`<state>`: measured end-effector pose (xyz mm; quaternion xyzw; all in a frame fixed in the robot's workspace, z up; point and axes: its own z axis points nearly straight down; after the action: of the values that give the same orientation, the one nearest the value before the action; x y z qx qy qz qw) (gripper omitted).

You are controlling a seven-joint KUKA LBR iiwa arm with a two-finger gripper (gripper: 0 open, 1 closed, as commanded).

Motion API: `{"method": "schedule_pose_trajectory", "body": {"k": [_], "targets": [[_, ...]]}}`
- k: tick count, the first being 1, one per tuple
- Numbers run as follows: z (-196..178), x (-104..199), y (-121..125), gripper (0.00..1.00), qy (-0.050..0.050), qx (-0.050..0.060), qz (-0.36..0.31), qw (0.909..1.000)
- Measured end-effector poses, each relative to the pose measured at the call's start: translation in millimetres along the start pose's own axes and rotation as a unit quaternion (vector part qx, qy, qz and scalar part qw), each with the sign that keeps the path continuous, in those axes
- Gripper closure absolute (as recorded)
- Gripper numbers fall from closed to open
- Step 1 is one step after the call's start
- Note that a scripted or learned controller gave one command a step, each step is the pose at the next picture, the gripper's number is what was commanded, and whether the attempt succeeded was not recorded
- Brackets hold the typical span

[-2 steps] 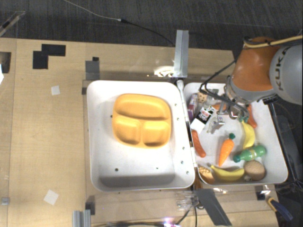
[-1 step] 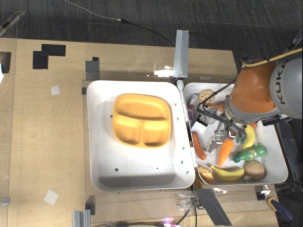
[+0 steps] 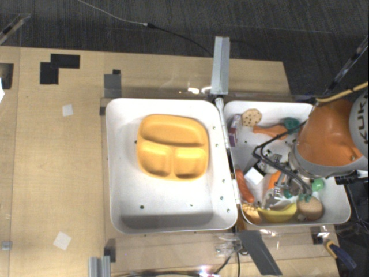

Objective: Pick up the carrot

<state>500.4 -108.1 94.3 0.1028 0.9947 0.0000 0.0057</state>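
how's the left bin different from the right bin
The left bin holds one thing, a yellow divided tray, with bare white floor around it; the right bin is crowded with small items, among them a banana and a cookie. The arm reaches down into the right bin, while nothing hangs over the left bin. Both are shallow, white and sit side by side.
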Motion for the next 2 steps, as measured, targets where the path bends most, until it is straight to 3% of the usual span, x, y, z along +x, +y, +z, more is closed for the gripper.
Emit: {"method": "schedule_pose_trajectory", "body": {"k": [1,2], "targets": [[3.8,-22.1,19.1,0.0,-0.003,0.0,0.024,0.9997],[-12.0,-27.9,20.5,1.0,-0.013,-0.001,0.021,0.9997]]}}
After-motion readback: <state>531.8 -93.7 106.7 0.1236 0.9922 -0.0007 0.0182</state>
